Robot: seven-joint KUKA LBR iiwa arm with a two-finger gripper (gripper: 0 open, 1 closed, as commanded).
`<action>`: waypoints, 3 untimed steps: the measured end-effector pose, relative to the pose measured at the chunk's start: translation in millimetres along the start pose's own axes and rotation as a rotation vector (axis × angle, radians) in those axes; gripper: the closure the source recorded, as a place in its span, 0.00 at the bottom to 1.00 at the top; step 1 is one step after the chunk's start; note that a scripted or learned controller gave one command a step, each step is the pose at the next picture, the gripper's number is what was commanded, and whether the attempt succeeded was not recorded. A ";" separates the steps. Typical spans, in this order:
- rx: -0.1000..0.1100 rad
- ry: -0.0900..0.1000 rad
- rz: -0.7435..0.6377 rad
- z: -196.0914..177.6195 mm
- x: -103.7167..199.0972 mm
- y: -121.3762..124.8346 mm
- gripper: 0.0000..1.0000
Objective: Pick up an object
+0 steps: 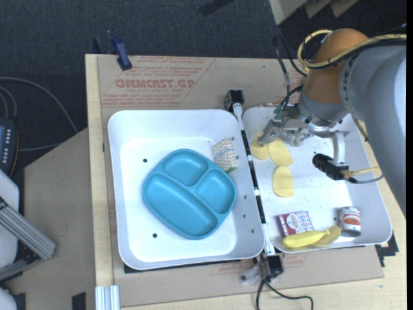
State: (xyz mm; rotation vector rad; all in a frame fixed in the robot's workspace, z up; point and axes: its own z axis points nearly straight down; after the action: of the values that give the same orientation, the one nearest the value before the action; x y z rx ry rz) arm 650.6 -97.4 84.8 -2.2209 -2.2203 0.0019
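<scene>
My gripper (281, 137) hangs at the far left of the right bin (371, 205), its fingers spread open just above a cluster of pale yellow chip-like pieces (279, 152). Nothing is held between them. Another yellow piece (282, 182) lies a little nearer the front. Along that bin's front edge lie a red and white box (295, 223), a yellow banana (312, 238) and a small can (350, 220).
The left bin (126, 173) holds a blue divided plate (188, 192) and a small patterned object (224, 154) by the divider. A black cable end (326, 164) hangs from the arm over the right bin. The arm's grey body fills the upper right.
</scene>
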 end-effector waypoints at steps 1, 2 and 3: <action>-0.004 -0.001 -0.001 -0.1 5.8 16.2 0.00; 0.000 0.000 0.000 0.0 -1.3 1.0 0.00; -0.004 -0.001 -0.001 -0.1 2.3 14.3 0.00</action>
State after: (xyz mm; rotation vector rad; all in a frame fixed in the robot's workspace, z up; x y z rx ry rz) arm 664.9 -95.1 84.9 -2.2218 -2.2242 -0.0021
